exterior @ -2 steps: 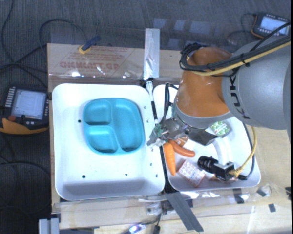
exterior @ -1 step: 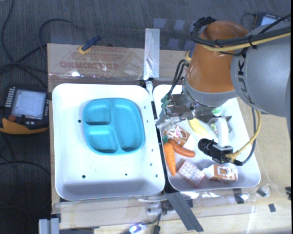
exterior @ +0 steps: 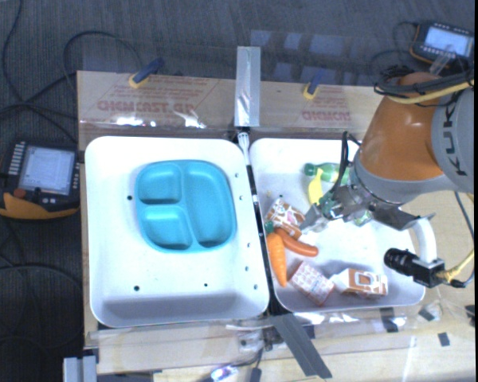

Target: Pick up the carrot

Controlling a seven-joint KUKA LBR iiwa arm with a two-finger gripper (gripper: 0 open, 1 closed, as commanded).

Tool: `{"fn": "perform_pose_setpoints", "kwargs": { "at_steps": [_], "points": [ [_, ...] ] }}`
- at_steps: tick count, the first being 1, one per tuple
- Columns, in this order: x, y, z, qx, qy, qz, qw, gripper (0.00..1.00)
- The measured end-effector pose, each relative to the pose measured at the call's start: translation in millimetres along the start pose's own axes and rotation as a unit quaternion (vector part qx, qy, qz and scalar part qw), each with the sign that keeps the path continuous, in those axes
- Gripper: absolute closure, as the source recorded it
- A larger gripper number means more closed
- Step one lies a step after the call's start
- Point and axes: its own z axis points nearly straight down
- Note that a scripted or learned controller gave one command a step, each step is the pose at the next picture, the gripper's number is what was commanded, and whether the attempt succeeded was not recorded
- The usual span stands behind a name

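Note:
The orange carrot [exterior: 277, 261] lies lengthwise along the left wall of the right bin [exterior: 414, 233], its tip pointing toward the front edge. A reddish sausage [exterior: 295, 246] lies right beside its upper end. My gripper [exterior: 317, 220] hangs over the middle of the right bin, a short way up and to the right of the carrot, close to a small printed packet [exterior: 284, 213]. Nothing of the carrot is under the gripper. The arm's orange band [exterior: 402, 138] covers the bin's far right corner.
Also in the right bin are a yellow banana-like piece [exterior: 314, 188], a green item [exterior: 321, 169], a checkered packet [exterior: 311, 283] and a small orange-white box [exterior: 364, 282]. A blue divided plate [exterior: 183, 205] rests in the left bin [exterior: 111, 277].

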Motion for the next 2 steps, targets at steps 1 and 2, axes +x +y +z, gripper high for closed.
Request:
{"fn": "perform_pose_setpoints", "kwargs": {
  "at_steps": [1, 2],
  "points": [
    [1.2, -17.2, -36.0, -0.001, 0.000, -0.092, 0.9957, 1.00],
    [4.7, -16.0, -15.4, -0.002, 0.000, -0.502, 0.8648, 1.00]
  ]
}}
